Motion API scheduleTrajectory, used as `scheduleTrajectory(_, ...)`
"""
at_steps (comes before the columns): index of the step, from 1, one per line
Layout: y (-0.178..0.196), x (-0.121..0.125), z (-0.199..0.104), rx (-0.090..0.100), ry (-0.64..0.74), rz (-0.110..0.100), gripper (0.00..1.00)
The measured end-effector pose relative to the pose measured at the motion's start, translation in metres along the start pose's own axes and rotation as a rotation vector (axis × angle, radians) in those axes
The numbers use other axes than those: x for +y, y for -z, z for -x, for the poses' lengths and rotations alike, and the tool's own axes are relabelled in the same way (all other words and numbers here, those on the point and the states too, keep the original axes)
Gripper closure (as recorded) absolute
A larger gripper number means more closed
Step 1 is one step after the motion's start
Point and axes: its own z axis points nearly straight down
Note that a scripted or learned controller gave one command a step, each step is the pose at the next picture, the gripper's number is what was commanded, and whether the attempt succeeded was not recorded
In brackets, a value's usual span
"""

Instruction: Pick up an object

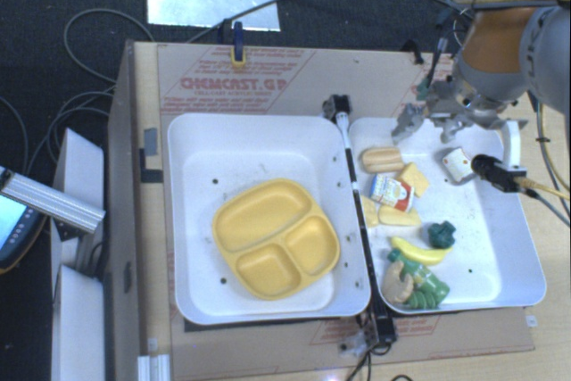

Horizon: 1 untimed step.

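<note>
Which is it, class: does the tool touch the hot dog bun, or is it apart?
Apart. The camera view shows bare white bin floor between the tool and the hot dog bun in the right bin.

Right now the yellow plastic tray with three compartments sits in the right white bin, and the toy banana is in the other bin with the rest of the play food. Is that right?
Not quite. The camera view shows the yellow plastic tray with three compartments in the left white bin, not the right one. The toy banana lies in the right white bin with the rest of the play food.
</note>
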Motion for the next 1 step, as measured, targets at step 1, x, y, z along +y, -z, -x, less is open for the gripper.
scheduleTrajectory(1,-0.1109,-0.0071,0.0135,0.0,-0.002,0.001,0.0)
